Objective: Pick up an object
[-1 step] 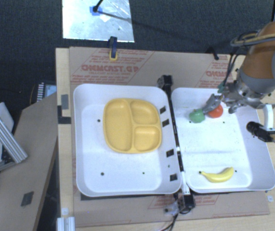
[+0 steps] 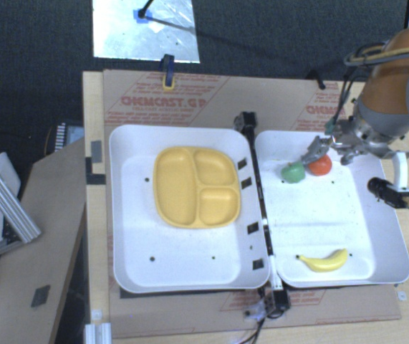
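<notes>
I see my gripper (image 2: 324, 149) over the right bin (image 2: 383, 264), just above a round green fruit (image 2: 293, 171) touching a glossy red one (image 2: 321, 165). A curved yellow banana (image 2: 324, 260) lies near the front; a smooth yellow divided plate (image 2: 195, 186) sits left.

The robot arm (image 2: 397, 84) is big and round, grey with a wide orange band near its end. Thin black cables loop over its top. The gripper (image 2: 326, 147) is shiny grey metal with small, thin parts.
</notes>
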`<state>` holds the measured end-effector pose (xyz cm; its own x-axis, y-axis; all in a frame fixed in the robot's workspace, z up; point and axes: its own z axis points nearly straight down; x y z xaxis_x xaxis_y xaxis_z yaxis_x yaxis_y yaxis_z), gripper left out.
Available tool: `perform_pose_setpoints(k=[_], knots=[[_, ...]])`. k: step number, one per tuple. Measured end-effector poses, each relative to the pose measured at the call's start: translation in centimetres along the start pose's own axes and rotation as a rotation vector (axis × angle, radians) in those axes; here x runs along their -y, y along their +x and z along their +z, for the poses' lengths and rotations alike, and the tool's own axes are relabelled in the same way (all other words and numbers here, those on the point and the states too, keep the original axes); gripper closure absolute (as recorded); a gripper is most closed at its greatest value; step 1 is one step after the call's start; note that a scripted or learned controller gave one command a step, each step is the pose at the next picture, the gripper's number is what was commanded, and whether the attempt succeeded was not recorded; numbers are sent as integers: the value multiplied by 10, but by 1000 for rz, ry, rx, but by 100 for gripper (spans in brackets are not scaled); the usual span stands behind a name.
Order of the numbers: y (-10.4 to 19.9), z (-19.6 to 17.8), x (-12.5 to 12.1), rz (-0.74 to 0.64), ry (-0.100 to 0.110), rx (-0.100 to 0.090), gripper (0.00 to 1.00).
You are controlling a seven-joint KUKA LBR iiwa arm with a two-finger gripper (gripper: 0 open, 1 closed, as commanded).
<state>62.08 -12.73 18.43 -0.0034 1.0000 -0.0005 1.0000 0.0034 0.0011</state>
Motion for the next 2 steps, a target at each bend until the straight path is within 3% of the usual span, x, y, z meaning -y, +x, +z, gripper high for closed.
perform_pose_setpoints(k=[2], knots=[[6, 97, -5, 0, 4, -1, 0]])
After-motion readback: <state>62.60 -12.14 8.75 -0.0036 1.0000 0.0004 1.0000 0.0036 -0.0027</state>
